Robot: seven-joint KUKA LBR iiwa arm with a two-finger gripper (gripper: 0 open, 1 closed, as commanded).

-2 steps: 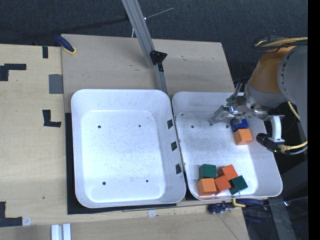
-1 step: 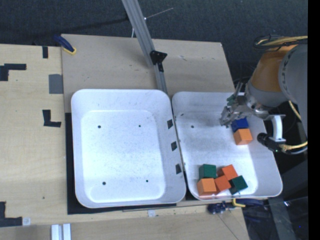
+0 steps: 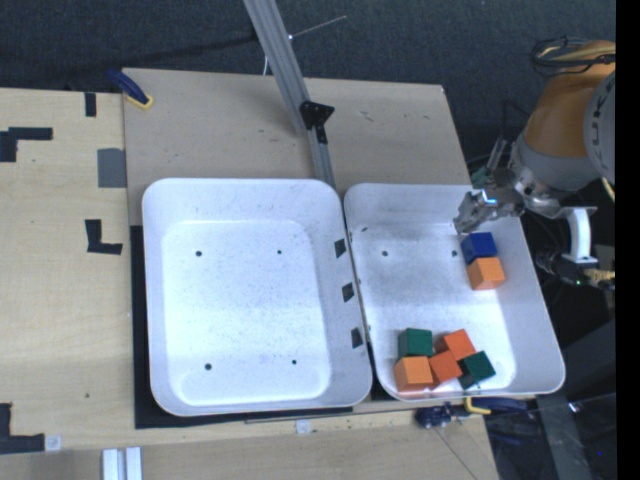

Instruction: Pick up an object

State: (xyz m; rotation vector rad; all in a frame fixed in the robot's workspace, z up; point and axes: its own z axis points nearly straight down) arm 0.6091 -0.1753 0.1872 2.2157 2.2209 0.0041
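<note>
Here, the end effector (image 3: 474, 211) was poised just above a blue cube (image 3: 480, 245), an orange cube (image 3: 486, 272) touching that cube's far side; whether anything was gripped could not be told. A straight descent centred on blue was judged best.

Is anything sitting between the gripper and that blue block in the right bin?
Nothing visible. The gripper sits just above and left of the blue block, with bare bin floor between them. An orange block touches the blue one on its far side, away from the gripper.
</note>
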